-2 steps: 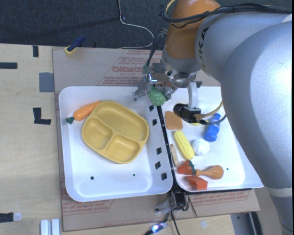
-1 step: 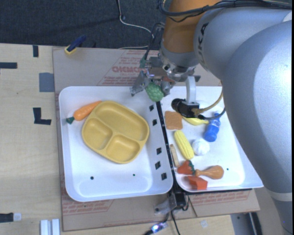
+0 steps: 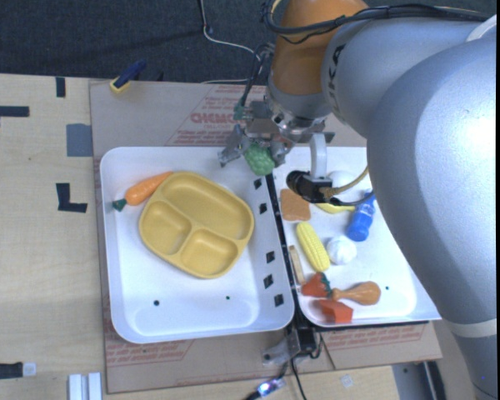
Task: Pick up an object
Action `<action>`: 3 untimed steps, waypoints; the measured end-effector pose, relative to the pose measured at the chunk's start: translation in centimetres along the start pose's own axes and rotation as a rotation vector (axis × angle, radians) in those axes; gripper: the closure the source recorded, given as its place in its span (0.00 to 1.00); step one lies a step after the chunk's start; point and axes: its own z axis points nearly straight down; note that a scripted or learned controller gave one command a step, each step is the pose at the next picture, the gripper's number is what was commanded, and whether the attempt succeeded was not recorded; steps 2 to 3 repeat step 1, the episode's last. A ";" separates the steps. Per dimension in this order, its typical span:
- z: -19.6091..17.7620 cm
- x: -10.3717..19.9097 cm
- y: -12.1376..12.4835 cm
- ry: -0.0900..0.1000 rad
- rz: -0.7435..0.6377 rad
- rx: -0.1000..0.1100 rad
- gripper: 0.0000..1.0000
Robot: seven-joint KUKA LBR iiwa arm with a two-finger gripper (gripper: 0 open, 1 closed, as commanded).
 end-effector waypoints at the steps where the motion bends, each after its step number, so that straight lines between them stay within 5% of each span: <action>1: -1.2 -0.5 -1.7 0.001 0.002 -0.001 1.00; 3: -1.2 -0.5 -1.7 0.001 0.002 -0.001 1.00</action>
